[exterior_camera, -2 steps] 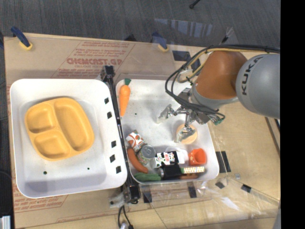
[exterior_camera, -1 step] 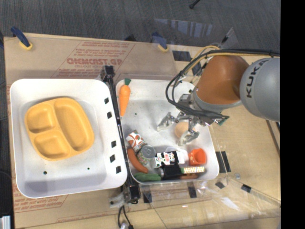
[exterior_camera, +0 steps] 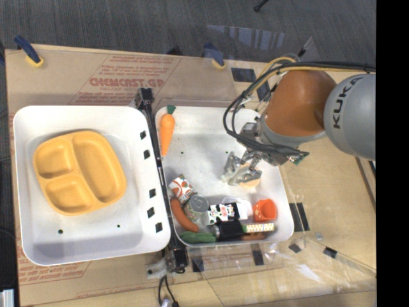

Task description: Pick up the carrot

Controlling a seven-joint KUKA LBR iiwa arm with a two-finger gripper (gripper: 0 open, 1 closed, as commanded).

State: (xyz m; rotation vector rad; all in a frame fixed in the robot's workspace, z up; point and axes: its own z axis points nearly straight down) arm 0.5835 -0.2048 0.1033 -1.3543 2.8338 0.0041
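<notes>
While my claw (exterior_camera: 243, 170) hangs low over the right bin (exterior_camera: 211, 147), its fingers look a little apart with nothing between them. From the bin's centre, a clutter lies along the near edge at about six o'clock: a small can (exterior_camera: 199, 204), a red sausage-like toy (exterior_camera: 183, 215), an orange cup (exterior_camera: 265, 209). Farther off, at eleven o'clock in the bin's far corner, the carrot (exterior_camera: 166, 132) lies against the wall, well apart from my claw. At nine o'clock, the left bin (exterior_camera: 38, 235) holds a yellow divided plate (exterior_camera: 79, 171).

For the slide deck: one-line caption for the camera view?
Claw low in right bin, apart from carrot at its far-left corner.
</notes>
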